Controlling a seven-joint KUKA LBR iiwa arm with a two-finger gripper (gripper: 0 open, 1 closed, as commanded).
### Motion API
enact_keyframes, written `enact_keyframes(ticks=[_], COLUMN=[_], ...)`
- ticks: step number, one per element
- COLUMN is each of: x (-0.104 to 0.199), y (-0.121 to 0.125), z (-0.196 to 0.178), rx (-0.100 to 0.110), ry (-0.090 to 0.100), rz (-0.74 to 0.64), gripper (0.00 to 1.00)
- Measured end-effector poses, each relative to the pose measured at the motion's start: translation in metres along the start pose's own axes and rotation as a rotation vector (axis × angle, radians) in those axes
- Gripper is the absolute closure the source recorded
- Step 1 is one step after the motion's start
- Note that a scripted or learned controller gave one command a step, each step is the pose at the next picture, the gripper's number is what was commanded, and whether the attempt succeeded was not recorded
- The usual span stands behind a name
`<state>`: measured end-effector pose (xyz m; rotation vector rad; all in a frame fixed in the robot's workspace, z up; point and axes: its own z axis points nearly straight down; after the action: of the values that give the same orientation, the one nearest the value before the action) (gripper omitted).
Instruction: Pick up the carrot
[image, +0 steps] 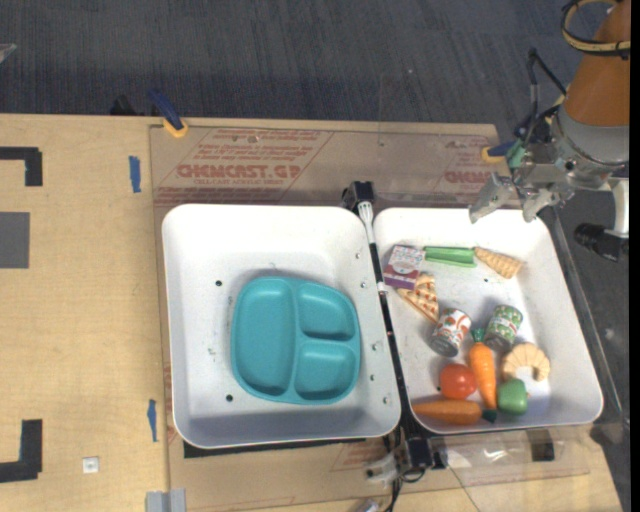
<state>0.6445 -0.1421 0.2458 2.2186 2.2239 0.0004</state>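
The carrot (483, 370) is orange and tapered, lying near the front of the right bin (570, 310) among other toy foods. A red tomato (457, 380) touches its left side and a green fruit (512, 397) sits at its right. My gripper (508, 207) hangs over the bin's back rim, well behind the carrot and apart from it. Its fingers are open with nothing between them.
Around the carrot lie two small cans (452, 332), a croissant-like piece (527, 362) and a long orange piece (447, 410). Further back are a waffle wedge (422, 295), a purple packet (404, 260) and a green stick (450, 256). The left bin (190, 300) holds a teal divided plate (297, 340).
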Motion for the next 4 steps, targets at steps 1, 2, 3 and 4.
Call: enact_keyframes(ticks=[1, 2, 3, 4], x=[-0.027, -0.015, 0.025, 0.025], y=[-0.073, -0.115, -0.160, -0.156], z=[0.053, 0.124, 0.156, 0.144], rx=[0.001, -0.006, -0.014, -0.028], ry=[0.000, -0.002, -0.009, -0.014], rz=[-0.238, -0.365, -0.441, -0.440], gripper=[0.00, 0.00, 0.00, 1.00])
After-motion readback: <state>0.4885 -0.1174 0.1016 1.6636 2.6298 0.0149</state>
